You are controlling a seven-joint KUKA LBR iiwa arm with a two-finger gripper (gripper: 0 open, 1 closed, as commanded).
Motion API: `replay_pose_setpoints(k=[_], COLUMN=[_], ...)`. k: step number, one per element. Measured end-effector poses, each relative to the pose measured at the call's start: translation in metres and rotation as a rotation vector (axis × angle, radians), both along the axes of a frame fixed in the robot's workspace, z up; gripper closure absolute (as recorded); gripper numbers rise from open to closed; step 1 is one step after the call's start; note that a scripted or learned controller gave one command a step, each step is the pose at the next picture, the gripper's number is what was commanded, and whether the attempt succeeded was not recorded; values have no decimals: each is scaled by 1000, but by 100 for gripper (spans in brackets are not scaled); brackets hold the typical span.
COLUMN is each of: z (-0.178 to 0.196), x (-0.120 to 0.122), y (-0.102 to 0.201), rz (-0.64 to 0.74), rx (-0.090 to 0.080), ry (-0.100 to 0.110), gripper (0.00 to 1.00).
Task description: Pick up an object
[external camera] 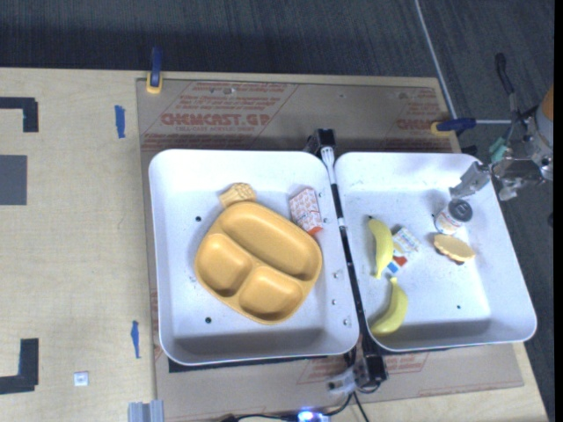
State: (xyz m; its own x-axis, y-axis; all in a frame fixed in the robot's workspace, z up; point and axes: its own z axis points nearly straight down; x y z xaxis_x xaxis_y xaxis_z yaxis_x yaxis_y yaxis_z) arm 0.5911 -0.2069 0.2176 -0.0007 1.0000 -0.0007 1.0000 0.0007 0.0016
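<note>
Approach step: metal two-finger gripper (466, 185), spread unclear, hangs at frame right above small round jar (451, 217); descent comes next.

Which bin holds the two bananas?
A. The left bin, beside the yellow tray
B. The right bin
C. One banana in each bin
B: both the upper banana and the lower banana lie in the right bin, near its left wall.
</note>
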Motion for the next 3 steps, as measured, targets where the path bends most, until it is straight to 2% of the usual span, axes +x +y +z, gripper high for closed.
replay_pose_setpoints(k=[1,2,3], z=[-116,-132,-122], x=[-5,-38,-37], y=[7,24,24], rz=[-1,-1,-1], rx=[-1,0,-1], ry=[-2,-1,-2], gripper=[0,0,100])
